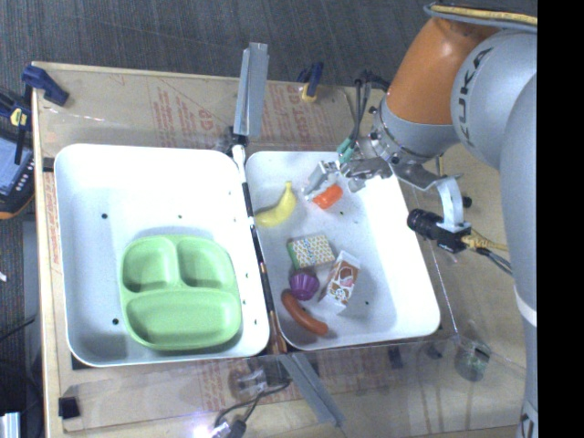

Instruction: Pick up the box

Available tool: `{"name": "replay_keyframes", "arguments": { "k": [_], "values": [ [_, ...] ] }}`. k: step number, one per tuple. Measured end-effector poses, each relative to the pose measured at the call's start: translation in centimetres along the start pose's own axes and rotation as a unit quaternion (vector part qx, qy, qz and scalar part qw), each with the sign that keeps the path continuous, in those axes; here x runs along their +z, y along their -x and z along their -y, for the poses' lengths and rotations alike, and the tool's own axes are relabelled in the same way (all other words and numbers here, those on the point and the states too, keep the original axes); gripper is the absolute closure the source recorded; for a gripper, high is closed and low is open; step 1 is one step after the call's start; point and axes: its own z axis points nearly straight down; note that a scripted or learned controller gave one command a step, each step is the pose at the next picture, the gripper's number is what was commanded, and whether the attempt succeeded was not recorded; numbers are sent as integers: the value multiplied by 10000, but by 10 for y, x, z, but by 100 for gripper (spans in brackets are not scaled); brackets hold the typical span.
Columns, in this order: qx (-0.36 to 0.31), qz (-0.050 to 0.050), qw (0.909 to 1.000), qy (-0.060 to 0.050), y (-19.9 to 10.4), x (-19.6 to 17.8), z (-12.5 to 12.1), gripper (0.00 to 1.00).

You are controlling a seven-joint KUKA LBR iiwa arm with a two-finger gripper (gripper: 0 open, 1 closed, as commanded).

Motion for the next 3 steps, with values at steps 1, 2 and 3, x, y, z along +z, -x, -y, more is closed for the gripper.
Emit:
{"name": "replay_keyframes", "arguments": {
  "k": [1,2,3],
  "values": [
    [655,-6,9978,-21,-27,109,34,0],
    [720,12,9974,21,5,167,53,0],
    [696,17,9976,50,13,166,5,0]
  ]
}}
